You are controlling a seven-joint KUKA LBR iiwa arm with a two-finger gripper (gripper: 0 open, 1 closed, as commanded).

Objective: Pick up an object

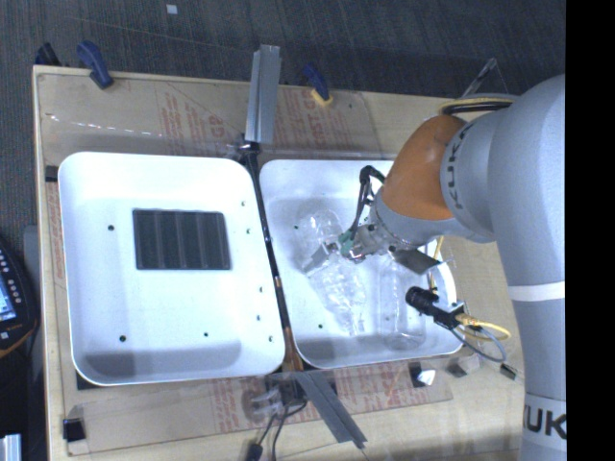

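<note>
Two bins: both white, side by side on the tabletop (144, 113); the right bin (288, 200) has the arm (480, 181) over it, and the left bin (86, 190), well off to the tool's far side, carries a dark ribbed panel (181, 239).
Tool: the tool (354, 248) sits low in the right bin, under the orange band; from where I stand I cannot tell whether it is clenched or released.
Objects: a clear crinkled plastic piece (322, 236) lies just beside the tool, touching or nearly so; a clear bottle-like thing (404, 305) lies below the tool, nearer the front wall.
Held or not: nothing visibly sits in the tool.
Long axis: the bottle-like thing seems to run from the tool toward the front rim; which end is the neck I cannot make out. The crinkled piece has no clear axis.
Step in hand: closing in on the crinkled piece, I would judge.
Doing it well: come straight down, centre over the bulk, and lift slowly, since thin clear plastic slips and crumples.
</note>
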